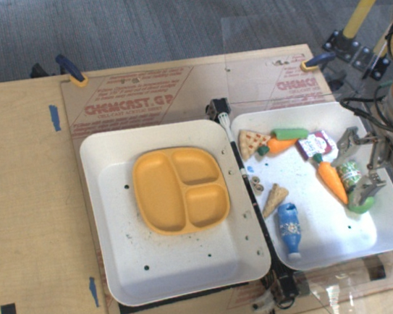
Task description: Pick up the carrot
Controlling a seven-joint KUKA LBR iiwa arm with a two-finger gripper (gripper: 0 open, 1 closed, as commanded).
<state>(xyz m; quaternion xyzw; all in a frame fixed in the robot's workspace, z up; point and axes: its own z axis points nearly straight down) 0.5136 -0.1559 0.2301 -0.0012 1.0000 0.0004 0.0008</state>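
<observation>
Left bin: here's the yellow divided plate, sitting flat in the middle.
Right bin: busy one, with a waffle slice at the top left, a small carrot with a green top just beside it, a cone below and a blue bottle lying under that.
Purple packet: right of the small carrot.
Carrot: the long orange one, lying at a slant on the bin floor, just under the packet.
Gripper: over the right side, fingers spread wide, nothing between them; the carrot lies right beside its left finger, with a green piece below.
</observation>
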